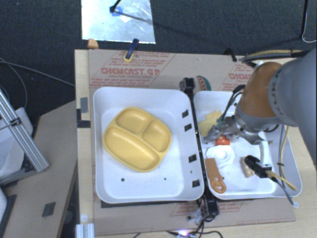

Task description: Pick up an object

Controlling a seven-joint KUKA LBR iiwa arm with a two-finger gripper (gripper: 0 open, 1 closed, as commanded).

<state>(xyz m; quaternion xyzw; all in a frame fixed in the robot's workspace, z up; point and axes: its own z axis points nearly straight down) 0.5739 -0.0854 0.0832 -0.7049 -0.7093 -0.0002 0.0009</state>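
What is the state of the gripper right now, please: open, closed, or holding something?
Gripper: cannot be told from this view; it is low over the right bin, next to a small red object.

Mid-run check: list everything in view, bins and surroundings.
bins: two, white, side by side
tray: one, yellow, left bin
lump: one, pale yellow, right bin, far side
red piece: one, red, right bin
white piece: one, white, right bin
tool: one, orange, right bin, near left corner
clip: one, blue and yellow, on cardboard
foil: one, silver, beyond cardboard
arm: one, grey and orange, over right bin
gripper: one, grey, low in right bin
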